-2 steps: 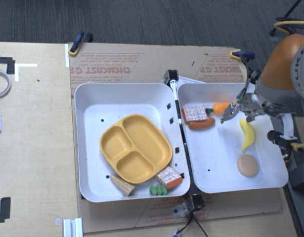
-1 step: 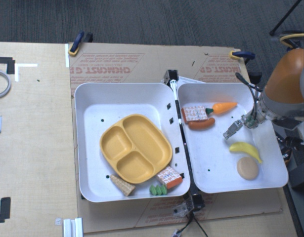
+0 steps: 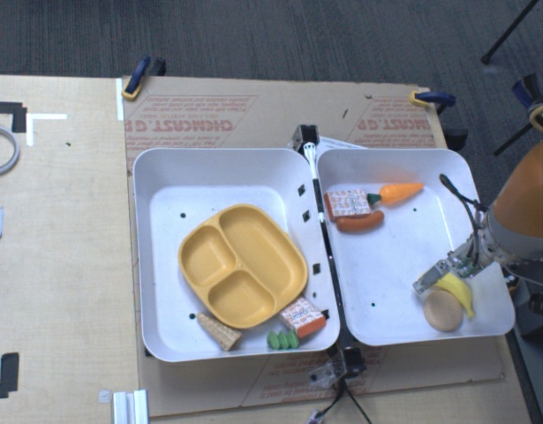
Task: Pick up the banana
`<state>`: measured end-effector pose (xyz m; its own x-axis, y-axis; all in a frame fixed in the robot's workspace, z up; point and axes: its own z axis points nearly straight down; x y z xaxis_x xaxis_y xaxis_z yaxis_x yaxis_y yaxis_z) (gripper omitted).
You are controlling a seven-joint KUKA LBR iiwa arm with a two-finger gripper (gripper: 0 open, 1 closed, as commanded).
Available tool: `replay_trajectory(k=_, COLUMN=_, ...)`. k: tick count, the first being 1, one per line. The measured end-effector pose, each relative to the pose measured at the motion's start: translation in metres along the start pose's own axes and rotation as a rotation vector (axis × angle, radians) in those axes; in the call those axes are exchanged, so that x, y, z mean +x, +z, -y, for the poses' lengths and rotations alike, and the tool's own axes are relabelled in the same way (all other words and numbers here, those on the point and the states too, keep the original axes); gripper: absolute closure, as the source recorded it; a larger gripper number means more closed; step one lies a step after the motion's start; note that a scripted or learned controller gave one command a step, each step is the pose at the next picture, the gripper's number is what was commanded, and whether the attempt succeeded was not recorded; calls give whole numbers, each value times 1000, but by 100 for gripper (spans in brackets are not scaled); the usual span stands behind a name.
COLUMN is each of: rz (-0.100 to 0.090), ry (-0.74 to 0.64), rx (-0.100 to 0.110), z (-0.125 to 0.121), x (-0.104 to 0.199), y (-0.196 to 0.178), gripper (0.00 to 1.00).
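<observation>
The banana is small, yellow and curved. It lies in the right bin near its front right corner, against a tan round object. My gripper reaches in from the right and sits directly over the banana's upper left end, touching or nearly touching it. Part of the banana is covered by the gripper. The grey arm with its orange band stands over the bin's right rim.
A toy carrot, a sausage and a small red-and-white box lie at the back of the right bin. The left bin holds a yellow divided plate, a cracker, a green item and a small box.
</observation>
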<state>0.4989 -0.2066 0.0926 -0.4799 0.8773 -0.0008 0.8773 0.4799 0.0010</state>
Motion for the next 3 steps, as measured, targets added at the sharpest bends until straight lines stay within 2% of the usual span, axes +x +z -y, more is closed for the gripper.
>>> replay_trajectory(k=1, rz=2, ry=2, rx=-2, z=-1, x=-1, y=-10, gripper=100)
replay_trajectory(k=2, rz=0, ry=-169, rx=0, z=-22, x=82, y=-74, gripper=100)
replay_trajectory(k=3, rz=4, ry=-266, rx=-4, z=-24, x=84, y=-1, gripper=100)
